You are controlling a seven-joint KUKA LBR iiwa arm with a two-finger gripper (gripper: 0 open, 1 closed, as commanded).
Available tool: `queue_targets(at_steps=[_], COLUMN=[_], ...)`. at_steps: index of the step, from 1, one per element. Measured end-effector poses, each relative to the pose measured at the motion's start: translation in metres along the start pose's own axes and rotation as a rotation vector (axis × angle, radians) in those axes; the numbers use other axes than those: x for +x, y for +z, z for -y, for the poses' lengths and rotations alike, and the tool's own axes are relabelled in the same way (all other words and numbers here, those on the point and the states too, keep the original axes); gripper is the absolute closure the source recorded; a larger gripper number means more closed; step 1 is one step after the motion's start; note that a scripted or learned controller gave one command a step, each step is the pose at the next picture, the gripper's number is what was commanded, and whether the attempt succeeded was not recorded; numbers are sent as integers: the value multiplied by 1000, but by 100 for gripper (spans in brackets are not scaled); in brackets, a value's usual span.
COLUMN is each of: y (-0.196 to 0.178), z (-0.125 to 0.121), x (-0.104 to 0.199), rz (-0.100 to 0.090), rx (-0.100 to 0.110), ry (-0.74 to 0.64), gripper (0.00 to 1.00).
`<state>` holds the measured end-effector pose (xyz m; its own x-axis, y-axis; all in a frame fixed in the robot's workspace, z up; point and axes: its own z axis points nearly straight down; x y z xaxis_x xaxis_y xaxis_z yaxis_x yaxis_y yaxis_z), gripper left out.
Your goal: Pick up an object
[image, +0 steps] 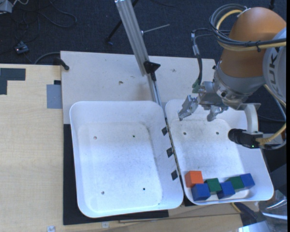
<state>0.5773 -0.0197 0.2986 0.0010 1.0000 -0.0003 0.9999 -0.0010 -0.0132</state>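
Camera view, looking down at a slant: gripper (199, 111) hangs over the far end of the right bin (267, 193), w/ its two fingers spread apart & nothing between them; one fingertip (182, 114) sits near the bin's far-left corner, the other points down further right. Task objs are all well apart from the fingers, clustered at the near end of the right bin: orange block (194, 178) at the left of the group, a blue block (200, 191) just in front of it & touching, green block (213, 184) beside those, another blue block (226, 189) next, then a second green block (236, 182) & a third blue block (247, 180) at the right end, close to the bin's near-right wall. Blocks lie in a loose row, each touching or nearly touching its neighbour. Bare bin floor lies between the fingers & the blocks. Arm (251, 47) comes in from the right, orange band big & rounded above the wrist, wrist angled down & left toward the bin's far end; cables loop over the top of it. Left bin (79, 129) sits beside the right one, rims touching along the middle. A slanted aluminium rail (135, 37) runs from the top down to where the bins meet. Light wood bench (24, 153) at left.
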Motion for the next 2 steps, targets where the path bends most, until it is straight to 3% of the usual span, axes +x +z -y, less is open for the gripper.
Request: queue_targets(at_steps=[1,2], y=[72,57], z=[86,90], x=[-2,8], rz=[-1,-1], rx=[-8,-12], ry=[1,-2], gripper=[0,0])
